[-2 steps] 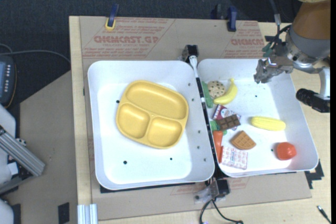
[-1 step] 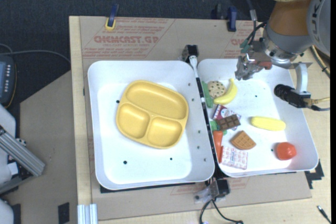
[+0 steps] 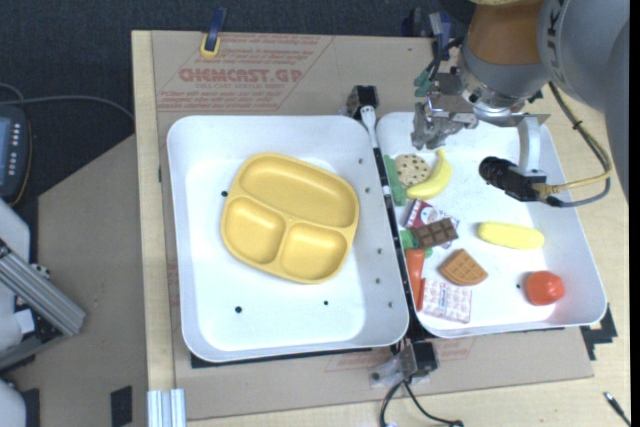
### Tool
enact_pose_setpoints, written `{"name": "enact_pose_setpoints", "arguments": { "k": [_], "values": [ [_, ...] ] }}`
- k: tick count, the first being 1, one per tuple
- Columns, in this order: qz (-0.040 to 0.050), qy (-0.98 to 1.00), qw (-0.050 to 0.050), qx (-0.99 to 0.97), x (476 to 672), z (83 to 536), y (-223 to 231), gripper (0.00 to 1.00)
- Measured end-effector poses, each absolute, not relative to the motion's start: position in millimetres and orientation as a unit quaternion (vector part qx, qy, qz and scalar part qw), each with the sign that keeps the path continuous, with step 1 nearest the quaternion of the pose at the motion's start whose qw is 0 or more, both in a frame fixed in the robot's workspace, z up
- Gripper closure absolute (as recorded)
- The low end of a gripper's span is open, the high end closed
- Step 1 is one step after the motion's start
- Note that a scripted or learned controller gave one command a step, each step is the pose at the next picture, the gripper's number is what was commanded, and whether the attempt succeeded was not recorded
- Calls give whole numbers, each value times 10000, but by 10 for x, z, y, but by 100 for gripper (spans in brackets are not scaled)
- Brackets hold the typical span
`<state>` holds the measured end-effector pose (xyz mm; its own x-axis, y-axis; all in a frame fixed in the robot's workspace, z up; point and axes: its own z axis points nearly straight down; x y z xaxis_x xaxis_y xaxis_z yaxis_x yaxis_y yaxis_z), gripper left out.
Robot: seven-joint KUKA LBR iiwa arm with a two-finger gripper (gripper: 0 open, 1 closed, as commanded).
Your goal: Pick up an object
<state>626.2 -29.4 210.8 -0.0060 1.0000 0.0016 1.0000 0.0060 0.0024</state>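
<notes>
Banana [image 3: 433,178] lying at far left of right bin [image 3: 580,260], touching cookie [image 3: 408,167]; likely target, since end effector [image 3: 432,128] hovering just above its far tip. Fingers' spacing: cannot tell. Nothing seen gripped. Chocolate bar [image 3: 435,234], waffle [image 3: 463,268], lemon [image 3: 511,235], tomato [image 3: 544,288] sitting nearer, apart. Yellow divided plate [image 3: 289,216] resting in left bin [image 3: 200,215]. Both bins sitting on desk [image 3: 150,105].

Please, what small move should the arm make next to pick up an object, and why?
Probably a short straight descent. The claw hangs just above the upper end of the banana in the right bin, with the cookie close beside it. Going straight down seems the quickest way to reach the banana, though the cookie may get bumped.
</notes>
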Motion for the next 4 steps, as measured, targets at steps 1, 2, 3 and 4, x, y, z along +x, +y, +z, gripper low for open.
{"name": "enact_pose_setpoints", "arguments": {
  "k": [1,2,3,4],
  "values": [
    [23,7088,16,7054,6390,2363,41,100],
    [7,7075,11,7067,6417,2324,94,100],
    [-14,7069,-11,7073,6397,2148,72,100],
    [14,7071,16,7071,6373,2359,59,100]
  ]
}}
